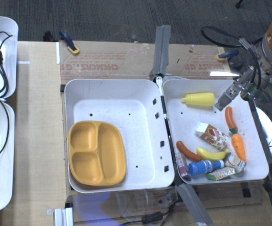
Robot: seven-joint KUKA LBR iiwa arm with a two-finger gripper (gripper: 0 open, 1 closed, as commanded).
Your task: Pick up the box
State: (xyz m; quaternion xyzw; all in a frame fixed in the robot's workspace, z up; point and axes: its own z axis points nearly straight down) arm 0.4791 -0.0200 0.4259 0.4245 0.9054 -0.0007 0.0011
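The box (212,135) is a small brown and white carton lying tilted in the middle of the right bin (173,126). My gripper (220,104) hangs over the upper part of that bin, just right of a yellow mustard bottle (199,99). It is up and to the right of the box, apart from it, and nothing shows in its grasp.
Around the box lie a red sausage (229,118), a carrot (238,146), a banana (212,153), a hot dog (188,150), a blue bottle (205,166) and some packets (223,173). The left bin (79,93) holds a yellow divided plate (97,152).
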